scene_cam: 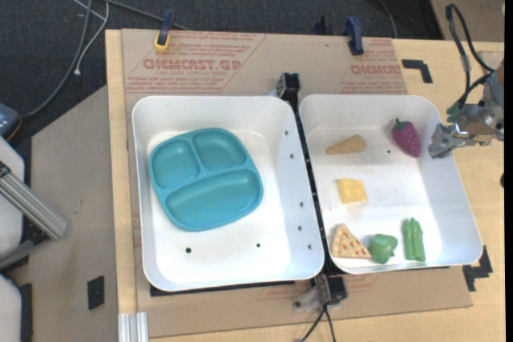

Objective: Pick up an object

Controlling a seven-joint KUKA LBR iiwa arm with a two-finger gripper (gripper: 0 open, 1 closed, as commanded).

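The right bin [449, 196] holds several toy foods. A purple bunch of grapes [406, 138] lies near its far right corner, with a tan wedge [346, 145] to the left of it. A yellow block [352, 191] sits mid-bin. Along the near side lie a pizza slice [348, 243], a green pepper [383, 247] and a green bean bundle [414, 239]. My gripper [446, 142] hangs over the bin's right rim, just right of the grapes, and I see nothing in it.
The left bin [160, 252] holds a teal divided plate [207, 177]. A black clamp [288, 84] sits where the bins meet at the back. Two blue clamps [166, 28] [353, 34] pin the cardboard at the bench's far edge.
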